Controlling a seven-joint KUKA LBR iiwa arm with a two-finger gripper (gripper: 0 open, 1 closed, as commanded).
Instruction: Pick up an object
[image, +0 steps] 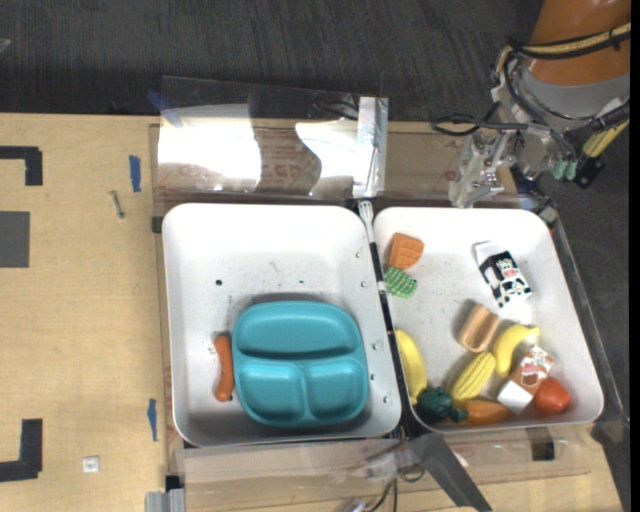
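Observation:
My gripper (478, 180) hangs above the back rim of the right bin (440, 225), behind everything in it. Its fingers stand open with nothing between them. In that bin lie an orange wedge (406, 249), a green ridged piece (401, 284), a white and black milk carton (502, 274), a tan cup (478, 327), a yellow banana (510, 344), a corn cob (472, 375), a second banana (410, 362), a dark green vegetable (437, 404), a carrot (487, 411), a small white and red carton (530, 372) and a red tomato (552, 397).
The left bin (260, 235) holds a teal divided plate (299, 362) and an orange sausage (224, 367) beside it. A clear plastic sheet (270, 150) with a metal bracket (370, 145) stands behind the bins. Cables (560, 160) hang near the wrist.

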